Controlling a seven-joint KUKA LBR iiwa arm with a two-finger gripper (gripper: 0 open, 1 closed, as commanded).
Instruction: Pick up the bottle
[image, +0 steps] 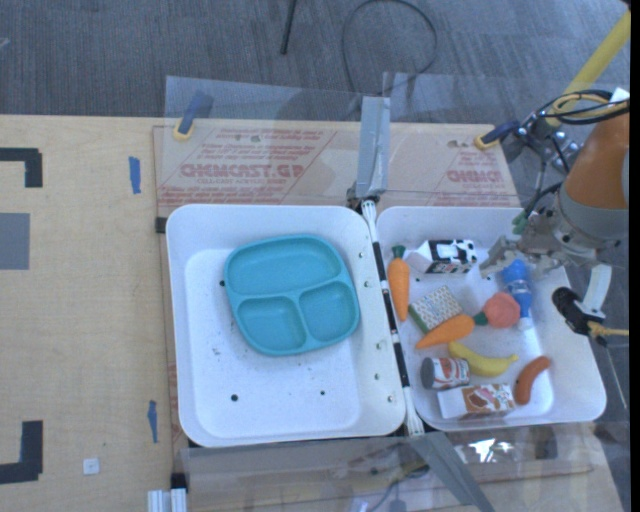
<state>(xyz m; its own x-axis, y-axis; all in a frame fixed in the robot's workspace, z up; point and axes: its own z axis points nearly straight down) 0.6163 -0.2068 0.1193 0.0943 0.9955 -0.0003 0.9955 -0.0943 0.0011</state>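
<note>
The small blue plastic bottle (517, 283) lies at about two o'clock in the right white bin (585, 395), just under the hand (528, 252), whose grip I cannot tell.

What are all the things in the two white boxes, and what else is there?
White shallow bins: 2, white, side by side on the bench.
Turquoise three-compartment plastic plate: 1, turquoise, left bin.
Toy carrots: 2, orange; one at the right bin's left wall, one mid-bin.
Yellow toy banana: 1, below the second carrot.
Blue plastic bottle: 1, right bin, under the gripper.
Black-and-white carton: 1, right bin, top.
Small can: 1, red and white, near the bottom.
Flat printed box: 1, white and orange, bottom edge.
Toy sausage: 1, reddish, lower right.
Gripper: 1, grey, above the bottle.
</note>
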